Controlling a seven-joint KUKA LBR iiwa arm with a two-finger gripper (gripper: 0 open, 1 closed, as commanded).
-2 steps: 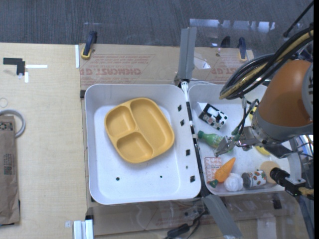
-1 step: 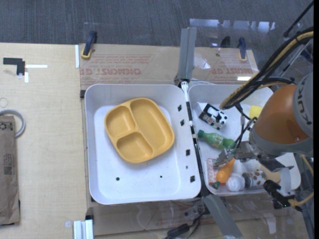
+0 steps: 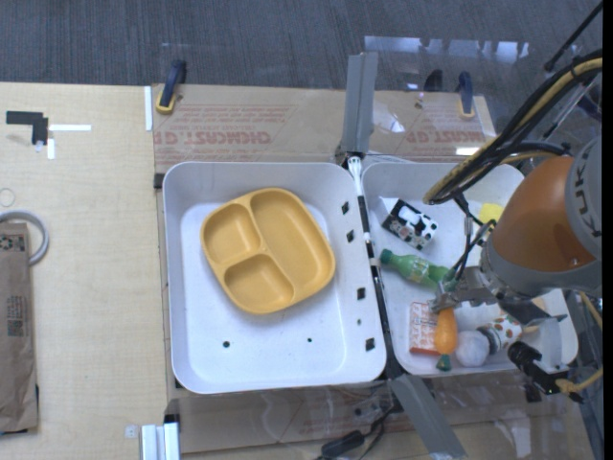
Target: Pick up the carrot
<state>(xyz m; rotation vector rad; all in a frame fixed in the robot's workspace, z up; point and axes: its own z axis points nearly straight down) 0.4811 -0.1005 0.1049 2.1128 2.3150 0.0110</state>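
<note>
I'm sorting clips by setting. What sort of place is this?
Most likely a robotics lab bench for pick-and-place trials. A cabled robot arm reaches over two white bins fixed to a wooden bench with clamps, and the bins hold toy items such as a carrot and a yellow divided plate.

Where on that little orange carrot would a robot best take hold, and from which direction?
Probably across the thick orange middle of the carrot, coming straight down from above. It lies flat in the right bin, long axis roughly up-down in the view, green tip toward the near edge. A red-and-white packet sits close on its left and a white ball on its right, so the gripper has little room either side.
</note>
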